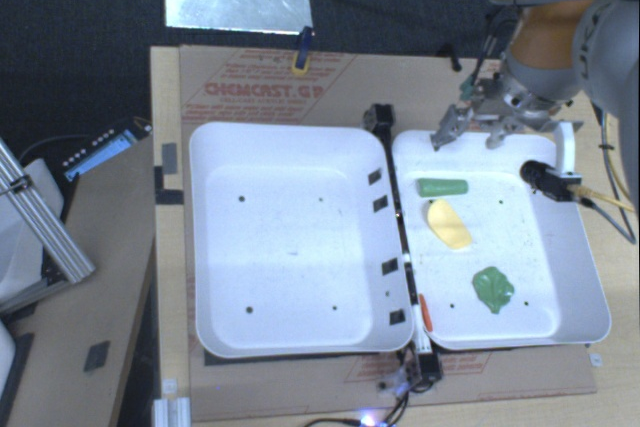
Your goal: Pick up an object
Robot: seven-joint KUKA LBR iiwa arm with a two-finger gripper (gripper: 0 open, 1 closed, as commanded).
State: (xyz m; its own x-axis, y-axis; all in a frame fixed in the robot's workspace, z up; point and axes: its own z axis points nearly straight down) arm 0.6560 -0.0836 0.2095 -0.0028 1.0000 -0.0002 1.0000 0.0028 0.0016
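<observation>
We see the left bin (290,245) beside the right bin (560,255), which holds 3 objects: a green cylinder (442,186), a yellow piece (449,224) and a green lump (493,288). Above its far rim, the gripper (470,130) hangs with fingers apart, gripping nothing.

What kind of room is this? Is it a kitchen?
Probably a robot lab, not a kitchen. A grey and orange robot arm reaches over two white bins on a bench, and the right one holds small test objects like a green cylinder.
</observation>
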